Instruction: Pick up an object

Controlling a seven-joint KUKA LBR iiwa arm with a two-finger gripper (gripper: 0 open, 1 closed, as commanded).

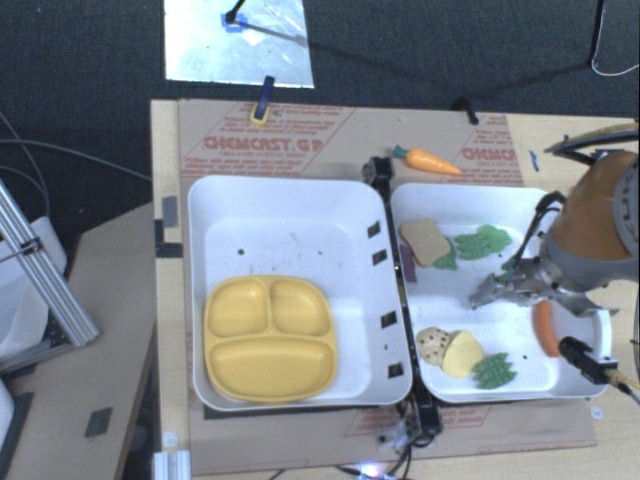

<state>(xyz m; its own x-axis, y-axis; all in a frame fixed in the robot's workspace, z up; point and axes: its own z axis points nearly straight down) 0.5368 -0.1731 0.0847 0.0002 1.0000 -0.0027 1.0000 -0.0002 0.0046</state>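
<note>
Two white bins (290, 193): yellow divided plate (270, 338) left, toy foods (455, 353) right, hand (487, 293) grip state unclear.

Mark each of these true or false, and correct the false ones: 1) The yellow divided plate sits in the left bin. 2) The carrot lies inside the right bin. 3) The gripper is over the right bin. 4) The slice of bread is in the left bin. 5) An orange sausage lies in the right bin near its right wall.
1) True: the yellow divided plate rests in the left bin.
2) False: the carrot lies on the cardboard behind the right bin, outside it.
3) True: the gripper is over the right bin.
4) False: the slice of bread is in the right bin.
5) True: the orange sausage lies there.
</note>
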